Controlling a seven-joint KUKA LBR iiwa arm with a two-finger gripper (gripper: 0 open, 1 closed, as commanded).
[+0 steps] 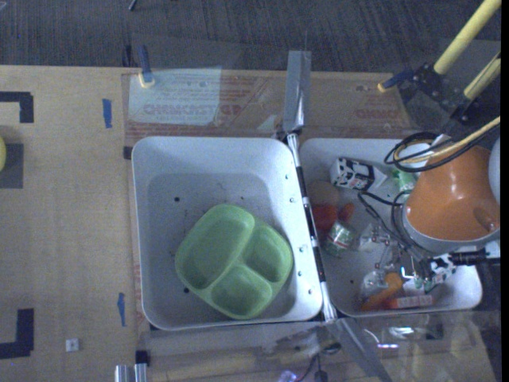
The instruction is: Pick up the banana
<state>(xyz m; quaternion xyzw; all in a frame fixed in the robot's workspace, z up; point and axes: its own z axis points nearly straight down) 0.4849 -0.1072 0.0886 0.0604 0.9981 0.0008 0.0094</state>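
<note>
tabletop (64,237) carries two white bins side by side; left bin (159,173) holds a green divided plate (235,259) toward its near right corner; right bin (469,289) has the clutter; grey arm with orange band (449,197) reaches in over its right side, hand (398,270) low near the bin's near edge; cannot tell its state, too tangled and small; small items: a black-and-white item (351,172) at the far left corner, a red item (326,216) and a greenish clear item (342,235) by the left wall, orange and red bits (386,297) by the near edge; banana: cannot pick it out for sure among these; judgement: pick not shown done, nothing visibly lifted; grasp and lift remain
</note>
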